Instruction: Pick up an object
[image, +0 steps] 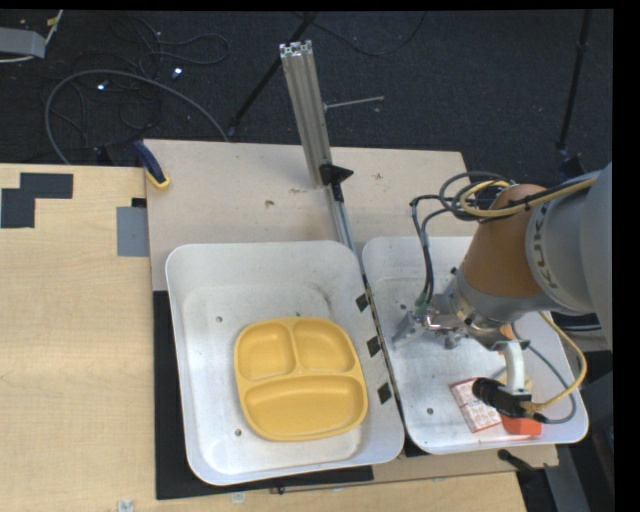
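**Red-and-white packet (473, 404) in the right bin's lower corner**

It lies at the frame's lower right, just beside an orange piece (521, 427). The gripper (432, 322) is over the right bin (398, 268), mid-left, apart from the packet; its grip cannot be told. A yellow plate (299, 378) sits in the left bin (200, 300).

My feed shows the arm (580, 240) as a thick grey cylinder with dark lettering, a broad orange band (500, 262) above the wrist and black and yellow cables (455, 195).

Aluminium post (309, 110) upright on bench (230, 185); cables (118, 74) behind.
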